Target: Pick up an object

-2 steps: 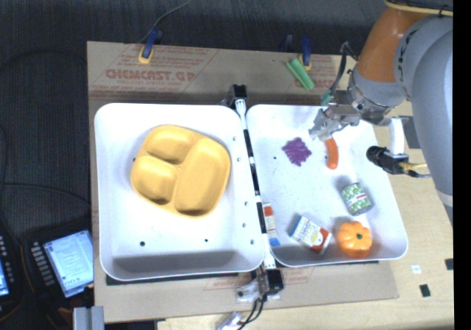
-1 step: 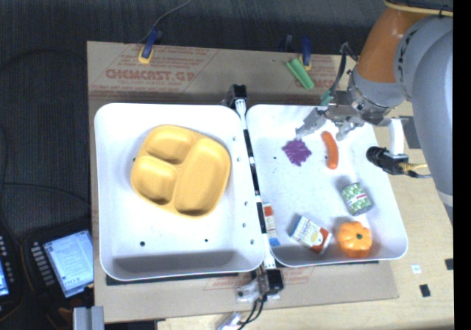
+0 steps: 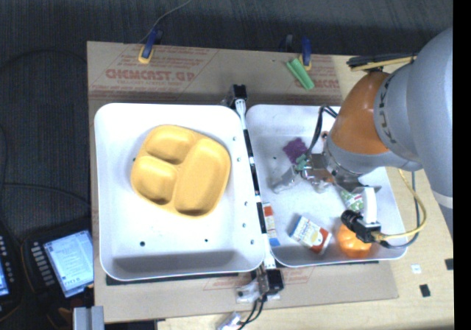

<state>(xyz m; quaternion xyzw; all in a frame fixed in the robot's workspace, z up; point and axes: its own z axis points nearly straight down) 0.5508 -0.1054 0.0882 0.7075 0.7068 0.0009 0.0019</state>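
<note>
the right bin is crowded along its near rim by a small carton and an orange object; open floor is left at its far-left corner. the gripper is lowered beside a purple object; its jaw state cannot be told. the left bin is occupied by a yellow tray.

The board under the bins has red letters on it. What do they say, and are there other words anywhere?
"CHEMCAST GP", in red, on the brown board behind the left bin.
More red print on the same board near the green clamp: too blurred to read.
The small box in the right bin: printing too small to read.
The lit screen at lower left: too small to read.
</note>
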